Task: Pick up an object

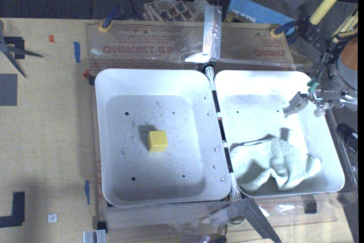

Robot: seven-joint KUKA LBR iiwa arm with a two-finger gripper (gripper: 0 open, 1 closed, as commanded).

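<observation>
In the left bin point(108, 94) a yellow block point(158, 140) sits near the middle, while in the right bin point(250, 85) a crumpled white cloth point(278, 168) lies beneath the gripper point(307, 102), fingers apparently spread and empty, which should descend squarely onto the cloth's raised fold above the wooden bench point(45, 122).

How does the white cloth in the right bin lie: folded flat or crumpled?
Crumpled: the white cloth lies bunched in uneven folds at the near side of the right white bin.

Grey arm point(341, 79), metal fingers point(296, 104).
</observation>
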